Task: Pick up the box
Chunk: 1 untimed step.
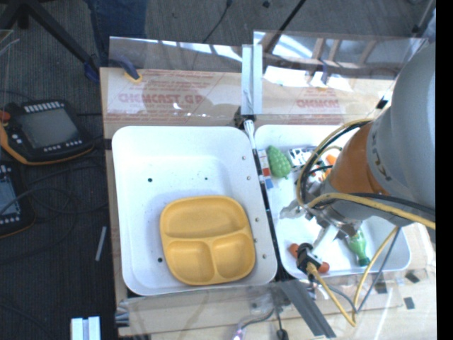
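Jaws hang low over the middle of the right bin (pixel 283 232), under the wrist of the grey arm (pixel 417 133) and its orange band (pixel 354 165). The wrist and looping cables hide them, so I cannot tell whether they are apart or together, and nothing can be seen held between them.

Just beside them, toward the bin's near right part, lies a green item (pixel 358 247), partly covered by a cable. A small orange-red piece (pixel 294 248) sits by the bin's near left wall. At the bin's far left corner rests a bumpy green thing (pixel 279 163). Next to it, along the far wall, is a small pale printed item (pixel 303 153) that looks like the box, though it is too small to be sure. It lies apart from the jaws, on the bin's floor.

Touching the right bin's left wall stands the left bin (pixel 177 154), and a yellow divided plate (pixel 207 238) lies flat in its near half. Beyond both bins the surface (pixel 177 98) carries a brown sheet with red print. Far to the left of the bins, on the dark floor, lies a handheld control pendant (pixel 46 129).
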Motion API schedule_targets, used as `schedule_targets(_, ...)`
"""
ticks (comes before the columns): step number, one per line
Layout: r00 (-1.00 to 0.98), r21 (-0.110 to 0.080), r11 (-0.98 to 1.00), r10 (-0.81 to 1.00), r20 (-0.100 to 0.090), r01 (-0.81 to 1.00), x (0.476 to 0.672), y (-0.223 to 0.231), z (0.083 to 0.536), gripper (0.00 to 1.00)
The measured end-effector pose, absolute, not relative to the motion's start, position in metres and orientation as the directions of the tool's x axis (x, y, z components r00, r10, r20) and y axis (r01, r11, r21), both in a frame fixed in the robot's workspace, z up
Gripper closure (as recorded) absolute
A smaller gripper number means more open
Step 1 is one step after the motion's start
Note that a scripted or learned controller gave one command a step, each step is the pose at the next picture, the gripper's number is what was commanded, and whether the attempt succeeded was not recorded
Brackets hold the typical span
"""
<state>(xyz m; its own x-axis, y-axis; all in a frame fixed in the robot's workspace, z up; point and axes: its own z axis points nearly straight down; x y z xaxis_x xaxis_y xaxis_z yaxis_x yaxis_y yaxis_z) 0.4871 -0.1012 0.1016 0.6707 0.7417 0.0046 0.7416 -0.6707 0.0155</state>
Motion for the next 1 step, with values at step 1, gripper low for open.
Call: schedule_targets(1, 0.777, 0.016, -0.777, 0.629, 0.007, 0.629, 0.5665, -0.1797, 0.0921, 0.0)
